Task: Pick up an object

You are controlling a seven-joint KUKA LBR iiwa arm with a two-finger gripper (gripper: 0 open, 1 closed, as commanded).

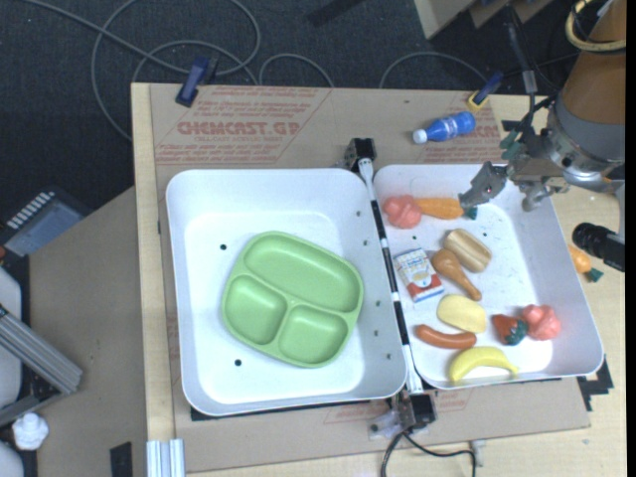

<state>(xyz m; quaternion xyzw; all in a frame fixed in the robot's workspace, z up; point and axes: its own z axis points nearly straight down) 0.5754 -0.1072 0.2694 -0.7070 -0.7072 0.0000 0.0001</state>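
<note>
arm reaches in from right, wrist angled down-left; gripper (477, 199) low over top of right bin (576, 306), tips just beside carrot (439, 208); jaws look slightly parted, nothing between them, though blurry; green tray (290, 298) in left bin (189, 266).

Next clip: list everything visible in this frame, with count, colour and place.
Shallow white bins: 2, side by side on bench.
Green divided plastic tray: 1, left bin.
Toy foods, right bin: pink lump, orange carrot, hot dog bun, brown drumstick, small carton, yellow lemon, red sausage, yellow banana, red strawberry, pink piece.
Blue bottle: 1, behind right bin.
Gripper: 1, grey, over right bin's far edge.
</note>
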